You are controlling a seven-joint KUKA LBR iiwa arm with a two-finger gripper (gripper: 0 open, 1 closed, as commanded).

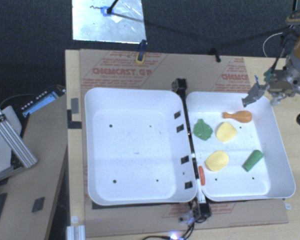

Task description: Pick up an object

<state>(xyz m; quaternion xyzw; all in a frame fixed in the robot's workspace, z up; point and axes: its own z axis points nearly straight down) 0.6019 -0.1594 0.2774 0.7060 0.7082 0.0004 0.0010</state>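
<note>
Now the gripper [264, 95] hovers spread wide, holding nothing, just above the orange drumstick [238, 116]; green leaf [202, 130] lies left of the drumstick.

Arm [299, 59] cut off at right edge, small red object [201, 175] against the bin divider unidentifiable

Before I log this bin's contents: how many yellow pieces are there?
2, both in the right bin: the upper yellow piece beside the green leafy piece, the lower yellow piece nearer the front.
</note>
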